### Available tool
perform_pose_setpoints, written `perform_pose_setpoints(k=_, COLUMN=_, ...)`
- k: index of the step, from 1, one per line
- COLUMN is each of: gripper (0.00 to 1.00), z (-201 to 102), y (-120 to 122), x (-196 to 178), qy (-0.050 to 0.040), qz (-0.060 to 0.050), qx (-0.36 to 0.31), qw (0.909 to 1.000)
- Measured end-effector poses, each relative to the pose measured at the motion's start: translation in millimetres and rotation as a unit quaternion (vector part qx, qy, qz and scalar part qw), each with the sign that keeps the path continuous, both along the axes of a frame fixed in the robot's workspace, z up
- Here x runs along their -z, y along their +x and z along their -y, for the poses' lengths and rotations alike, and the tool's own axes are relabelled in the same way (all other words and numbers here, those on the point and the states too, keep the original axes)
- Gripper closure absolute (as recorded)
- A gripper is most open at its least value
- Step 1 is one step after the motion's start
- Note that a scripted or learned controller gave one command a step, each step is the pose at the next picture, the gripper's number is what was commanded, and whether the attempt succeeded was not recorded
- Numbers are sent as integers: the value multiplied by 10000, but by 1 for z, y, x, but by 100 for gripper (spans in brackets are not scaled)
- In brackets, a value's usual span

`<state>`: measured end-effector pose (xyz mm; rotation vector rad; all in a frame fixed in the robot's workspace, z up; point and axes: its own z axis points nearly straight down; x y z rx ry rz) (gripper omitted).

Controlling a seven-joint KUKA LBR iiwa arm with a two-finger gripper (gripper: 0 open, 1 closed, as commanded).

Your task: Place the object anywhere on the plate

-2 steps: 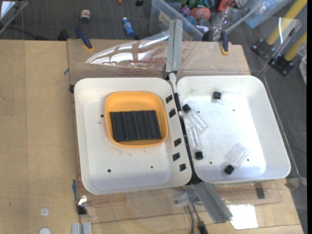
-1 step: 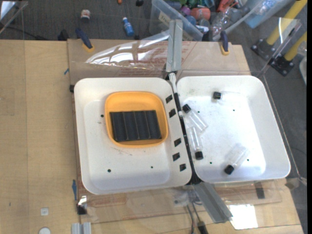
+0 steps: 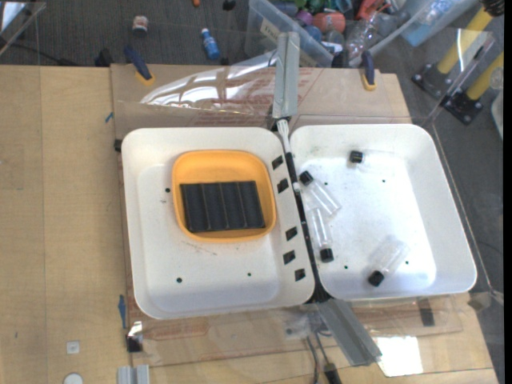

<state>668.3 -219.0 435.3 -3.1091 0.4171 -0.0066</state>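
I see the black ridged object (image 3: 222, 206) already lying flat on the orange plate (image 3: 186, 174). I cannot tell the gripper's state; a careless sweep could knock it off.

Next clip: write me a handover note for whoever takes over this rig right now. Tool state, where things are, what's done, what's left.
Tool: I can't locate it over either bin, so its state is unreported.
Plate: orange, in the left bin, with a black ribbed block lying flat on it.
Right bin: clear vials with black caps, two by the divider, one near the front, plus a loose black cap.
Done: the block looks placed on the plate.
Left: probably nothing, if the block is the object; confirm.
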Motion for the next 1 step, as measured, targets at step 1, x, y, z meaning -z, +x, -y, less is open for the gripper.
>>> perform_pose_setpoints(k=1, gripper=100, z=-1, y=0, x=0, qy=0, qz=1, qx=-334, qw=9994)
